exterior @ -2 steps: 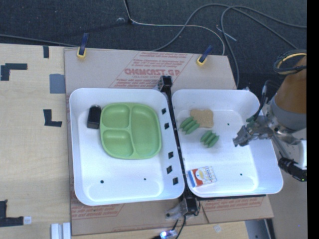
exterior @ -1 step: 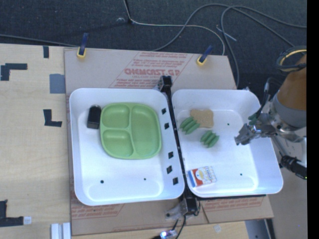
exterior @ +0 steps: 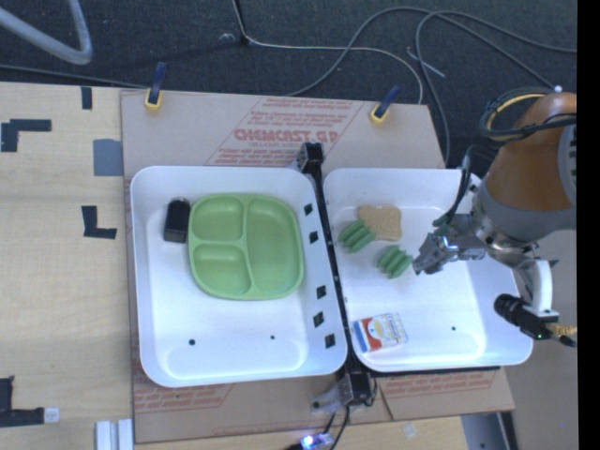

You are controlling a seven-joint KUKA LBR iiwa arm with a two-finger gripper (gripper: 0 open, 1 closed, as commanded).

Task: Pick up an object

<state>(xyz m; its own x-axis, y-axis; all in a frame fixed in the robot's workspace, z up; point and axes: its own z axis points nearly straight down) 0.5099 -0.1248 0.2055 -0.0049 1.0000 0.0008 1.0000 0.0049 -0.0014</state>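
Green ridged piece (exterior: pixel 395 262), the nearer of two such pieces, lies in the right bin (exterior: pixel 469 340) just beside the tool (exterior: pixel 428 260), and I take it as the likely target since it is the closest thing to the tool's tip. It looks like a small moulded toy food item: light, fairly stiff, with a ribbed top that should give some purchase. A grip across its short width, over the ribs, seems the soundest hold, though being so light it may skid on the smooth bin floor if nudged. Whether the tool is apart or together cannot be told from this slanted view, and nothing shows held in it.

Measured from that ridged piece, a second green ridged piece (exterior: pixel 355 236) lies near, toward the divider between the bins, and a tan bread-like slice (exterior: pixel 381 220) sits just beyond both, touching or nearly touching the second. Toward the near edge of the bin, well apart, lies a small flat packet (exterior: pixel 380 331) with red and blue printing; its words are too small to read.

Farther off, across the divider, the left bin (exterior: pixel 234 350) holds a green compartment plate (exterior: pixel 247 246) with a small black block (exterior: pixel 176 220) just beside it. Beneath the bins a cardboard sheet (exterior: pixel 281 129) covers the worktop, bearing red print that is only partly legible.
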